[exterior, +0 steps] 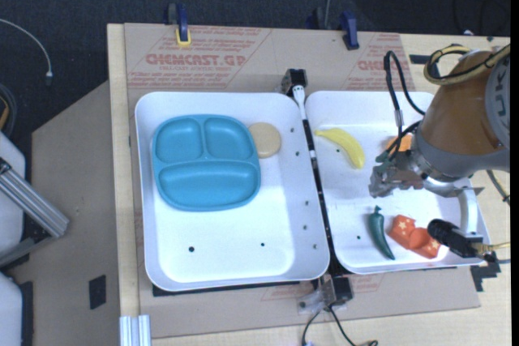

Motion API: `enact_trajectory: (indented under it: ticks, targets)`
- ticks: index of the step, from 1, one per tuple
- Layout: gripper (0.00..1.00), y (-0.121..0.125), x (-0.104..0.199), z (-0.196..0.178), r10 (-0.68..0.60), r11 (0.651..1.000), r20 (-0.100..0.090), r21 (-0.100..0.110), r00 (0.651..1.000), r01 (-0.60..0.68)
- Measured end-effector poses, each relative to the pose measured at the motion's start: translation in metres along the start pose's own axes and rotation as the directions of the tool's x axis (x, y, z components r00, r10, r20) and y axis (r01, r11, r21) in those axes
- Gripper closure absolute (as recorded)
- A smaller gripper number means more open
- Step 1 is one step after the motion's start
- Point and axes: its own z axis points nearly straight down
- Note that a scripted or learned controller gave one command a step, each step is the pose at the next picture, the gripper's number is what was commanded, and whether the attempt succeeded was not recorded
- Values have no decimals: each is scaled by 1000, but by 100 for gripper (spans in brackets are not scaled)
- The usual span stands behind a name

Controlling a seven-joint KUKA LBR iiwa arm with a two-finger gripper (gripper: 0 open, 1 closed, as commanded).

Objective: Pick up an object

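The right bin [345, 255] holds a yellow banana [343, 146] near its back left. A green chili pepper [379, 232] and a red pepper piece [409, 235] lie near its front. My gripper [386, 179] hangs low over the middle of this bin, right of the banana and just above the chili. It is seen from above, with the orange-banded wrist [458, 121] covering much of it. A small orange thing [397, 145] peeks out beside the wrist; most of it is hidden.
The left bin [235, 255] carries a blue divided plate [207, 161] and a tan round disc [265, 139] beside it. A dark rail [312, 174] separates the bins. Blue clamps [182, 20] pin the board at the back. Cables [393, 85] trail from the arm.
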Motion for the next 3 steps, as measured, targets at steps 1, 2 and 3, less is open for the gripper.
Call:
enact_trajectory:
  ticks: [1, 2, 3]
  targets:
    - [100, -8, -2, -57, 1, 1000, 0, -1, 1000, -1]
    - [100, -7, -2, -99, 1, 1000, 0, -1, 1000, -1]
    - [100, 0, 54, -86, -4, 1000, -4, 7, 1000, 4]
